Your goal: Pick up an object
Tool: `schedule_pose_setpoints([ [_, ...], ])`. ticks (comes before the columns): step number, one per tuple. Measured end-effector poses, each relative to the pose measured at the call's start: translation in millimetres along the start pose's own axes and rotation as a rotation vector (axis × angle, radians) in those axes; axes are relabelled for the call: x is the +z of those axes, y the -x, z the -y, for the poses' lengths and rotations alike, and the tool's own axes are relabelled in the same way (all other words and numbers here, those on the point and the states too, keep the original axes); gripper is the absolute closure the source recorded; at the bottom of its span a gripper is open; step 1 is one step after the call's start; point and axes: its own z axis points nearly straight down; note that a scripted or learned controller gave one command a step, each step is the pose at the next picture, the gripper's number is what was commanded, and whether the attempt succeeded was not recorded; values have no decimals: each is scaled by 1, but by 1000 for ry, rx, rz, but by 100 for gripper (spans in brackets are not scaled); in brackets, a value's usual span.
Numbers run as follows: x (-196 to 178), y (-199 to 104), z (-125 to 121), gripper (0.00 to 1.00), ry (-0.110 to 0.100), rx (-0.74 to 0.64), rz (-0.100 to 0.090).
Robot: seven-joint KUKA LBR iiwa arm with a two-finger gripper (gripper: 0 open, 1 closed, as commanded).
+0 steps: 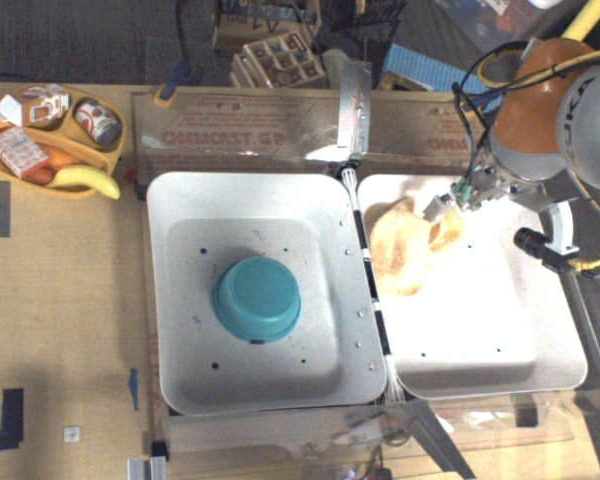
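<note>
Right now the arm (570,118) is reaching in from the upper right of the frame and hanging over the right bin (500,358). The gripper (458,200) is sitting near the top of that bin, right at the edge of a soft, pale yellow thing (400,248) that is lying in the bin's upper left part. It looks like a floppy cloth or a squishy toy, but it is washed out by the bright light, so its true shape is hard to tell.

I think the arm is doing the reaching part of the job, getting ready to grab. The tip of the gripper is touching or nearly touching a small orange-yellow bit (446,232) of the soft thing. I cannot tell if the gripper is wide or squeezed, because it is small, blurry and mixed in with wires. I also cannot tell if it is holding anything.

Next, the gripper probably needs to be going down onto the soft thing, pinching it well, and lifting straight up. Soft things can be slipping out, so a good deep pinch would help.

Over in the left bin (180,368) a teal bowl (258,299) is sitting upside down near the middle. It is well apart from the gripper.

At the upper left of the frame, a yellow tray (10,173) of toy food with a banana (88,179) is sitting on the counter (60,318). The arm's upper part is cut off by the frame edge.
</note>
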Motion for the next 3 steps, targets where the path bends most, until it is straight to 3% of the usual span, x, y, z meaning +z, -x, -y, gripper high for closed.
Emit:
schedule_pose_setpoints([
  [1, 24, -9, 8, 0, -10, 29, -8],
  [2, 12, -7, 6, 100, -4, 30, -6],
  [3, 12, -7, 6, 0, -4, 31, -6],
])
